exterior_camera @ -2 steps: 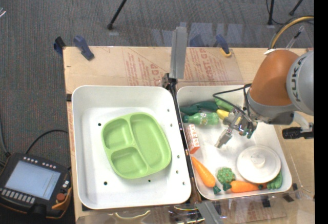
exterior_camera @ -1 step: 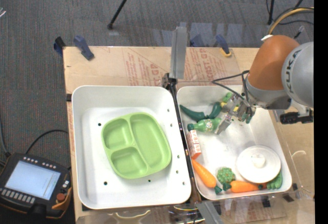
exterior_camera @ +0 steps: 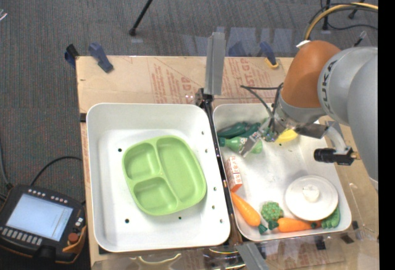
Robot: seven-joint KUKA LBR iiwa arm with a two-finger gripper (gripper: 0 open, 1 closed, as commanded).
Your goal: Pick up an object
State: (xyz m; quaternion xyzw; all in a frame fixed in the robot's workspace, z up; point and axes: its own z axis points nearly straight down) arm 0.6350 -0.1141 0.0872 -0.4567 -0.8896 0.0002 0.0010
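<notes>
My gripper (exterior_camera: 258, 139) hangs low over the back left part of the right bin (exterior_camera: 279, 167), reaching in from the right. It is right at a cluster of green toy vegetables (exterior_camera: 236, 131) and may touch them; the contact is hidden. A yellow piece (exterior_camera: 287, 136) lies just to its right, under the wrist. Further forward in the same bin are a white round lidded dish (exterior_camera: 311, 196), an orange carrot (exterior_camera: 245, 209), a broccoli piece (exterior_camera: 270, 210), a second carrot (exterior_camera: 294, 224) and a small red and white box (exterior_camera: 233, 173).
The left bin (exterior_camera: 105, 139) holds a green divided plate (exterior_camera: 163, 175). A grey upright post (exterior_camera: 215, 68) stands behind the seam between the bins. A green pod (exterior_camera: 334, 219) lies in the right bin's front right corner. A teach pendant (exterior_camera: 40, 216) sits at the lower left, off the bench.
</notes>
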